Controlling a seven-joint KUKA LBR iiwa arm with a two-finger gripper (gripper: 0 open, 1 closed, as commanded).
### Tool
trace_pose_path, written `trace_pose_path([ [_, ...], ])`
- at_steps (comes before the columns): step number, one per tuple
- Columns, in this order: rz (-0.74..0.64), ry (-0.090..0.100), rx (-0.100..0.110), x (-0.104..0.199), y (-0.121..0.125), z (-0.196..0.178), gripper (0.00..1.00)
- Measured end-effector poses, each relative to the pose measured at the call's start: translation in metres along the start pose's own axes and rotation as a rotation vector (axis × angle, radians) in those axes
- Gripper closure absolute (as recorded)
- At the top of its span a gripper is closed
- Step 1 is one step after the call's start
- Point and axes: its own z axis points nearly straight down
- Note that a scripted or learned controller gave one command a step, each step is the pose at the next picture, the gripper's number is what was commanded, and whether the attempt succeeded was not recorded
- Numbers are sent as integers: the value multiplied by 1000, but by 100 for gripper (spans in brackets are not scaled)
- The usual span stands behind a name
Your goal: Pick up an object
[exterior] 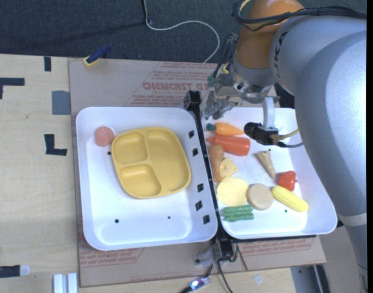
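End effector [218, 107] hangs at the right bin's [314, 182] 11 o'clock corner, just above the carrot [228, 128]; finger state cannot be told. Red pepper [232, 143] lies beside the carrot, at its 6 o'clock.

Toy foods [247, 182] lie scattered in the right bin [317, 215].

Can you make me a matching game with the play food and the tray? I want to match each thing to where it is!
Things:
1. yellow tray
2. pink ball
3. corn cob
4. green beans

Places:
A. near edge of the right bin, beside the divider
B. left bin, far corner
C. middle of the left bin
D. right bin, near side, below the red pepper piece

Pairs: 1-C, 2-B, 3-D, 4-A
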Motion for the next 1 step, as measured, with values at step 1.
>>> trace_pose_path([
  [1, 8, -1, 3, 13, -59, -138, 100],
])
